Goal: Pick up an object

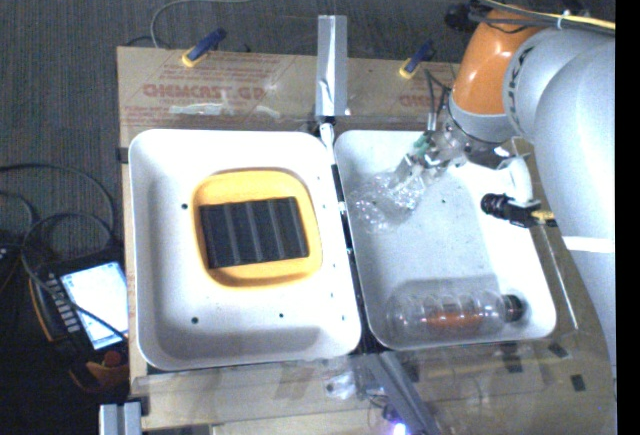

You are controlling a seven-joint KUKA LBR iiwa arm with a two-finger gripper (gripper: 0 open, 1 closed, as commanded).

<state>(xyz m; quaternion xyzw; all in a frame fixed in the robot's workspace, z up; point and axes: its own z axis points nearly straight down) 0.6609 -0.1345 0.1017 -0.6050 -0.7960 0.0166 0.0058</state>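
Note:
My gripper point(422, 161) hangs low over the upper left part of the right bin point(520, 268), below the orange band of the arm. Right at its tip lies a crumpled clear plastic piece point(378, 198), touching or nearly touching it; glare blurs the contact. A clear plastic bottle point(450, 311) with something orange inside and a dark cap lies on its side along the right bin's front wall. In the left bin point(160, 253) rests a yellow block with a dark ribbed top point(256, 228), near the middle.
A metal divider post point(331, 73) stands at the back between the bins. A black and yellow fitting point(512, 210) juts from the arm over the right bin's right rim. Blue-yellow clamps point(203, 45) hold the board at the back. A cable and a device point(85, 298) lie at the left.

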